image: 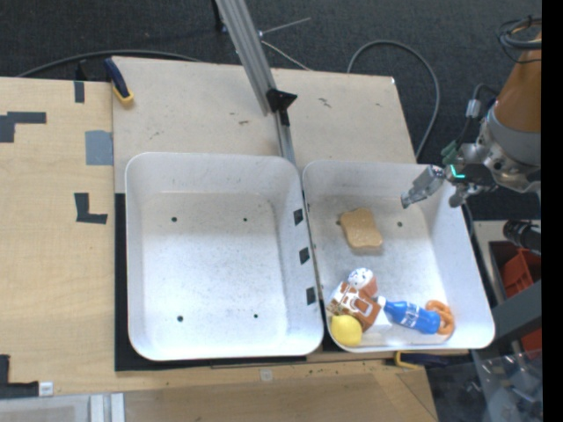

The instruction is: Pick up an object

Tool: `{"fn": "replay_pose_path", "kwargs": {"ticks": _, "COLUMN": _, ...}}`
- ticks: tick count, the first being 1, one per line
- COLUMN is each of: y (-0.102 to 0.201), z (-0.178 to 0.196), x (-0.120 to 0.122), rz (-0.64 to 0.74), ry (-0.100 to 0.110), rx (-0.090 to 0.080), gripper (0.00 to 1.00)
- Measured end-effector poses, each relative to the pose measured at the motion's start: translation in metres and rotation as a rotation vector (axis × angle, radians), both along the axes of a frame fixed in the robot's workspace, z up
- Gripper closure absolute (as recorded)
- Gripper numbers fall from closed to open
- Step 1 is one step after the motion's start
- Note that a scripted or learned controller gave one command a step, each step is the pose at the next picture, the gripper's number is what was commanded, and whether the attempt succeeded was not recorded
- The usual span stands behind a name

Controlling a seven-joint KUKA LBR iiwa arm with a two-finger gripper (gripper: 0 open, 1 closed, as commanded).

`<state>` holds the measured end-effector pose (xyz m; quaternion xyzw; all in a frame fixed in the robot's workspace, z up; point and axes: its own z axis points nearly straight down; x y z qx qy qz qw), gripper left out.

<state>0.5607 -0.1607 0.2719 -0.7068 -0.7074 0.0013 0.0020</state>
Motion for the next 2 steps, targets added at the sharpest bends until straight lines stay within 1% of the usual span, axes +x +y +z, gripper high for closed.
{"fn": "replay_pose_path", "kwargs": {"ticks": 1, "y": 0.000, "z": 0.002, "x": 0.001, "rz": 0.001, "ry": -0.004, "rx": -0.001, "gripper": 0.00}}
{"fn": "replay_pose_path", "kwargs": {"ticks": 2, "y": 0.010, "z": -0.049, "x": 0.002, "rz": 0.001, "ry": 0.002, "rx": 0.000, "gripper": 0.00}}
